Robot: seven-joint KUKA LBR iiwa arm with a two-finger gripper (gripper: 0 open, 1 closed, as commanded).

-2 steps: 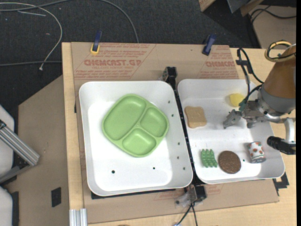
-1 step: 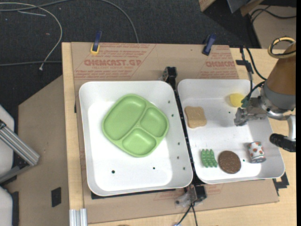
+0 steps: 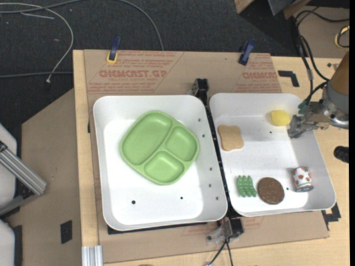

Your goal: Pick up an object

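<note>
While the tool (image 3: 297, 127) hangs over the right bin's (image 3: 266, 159) far right rim, just beside a yellow lemon (image 3: 279, 117), whether it is apart or together cannot be told. That bin also holds a tan bread slice (image 3: 230, 137), green beans (image 3: 246, 185), a brown cookie (image 3: 270, 190) and a small can (image 3: 302, 178). A green divided plate (image 3: 160, 147) lies in the left bin (image 3: 111, 193).

Even, bright overhead light; soft shadows, slightly grainy focus.
</note>
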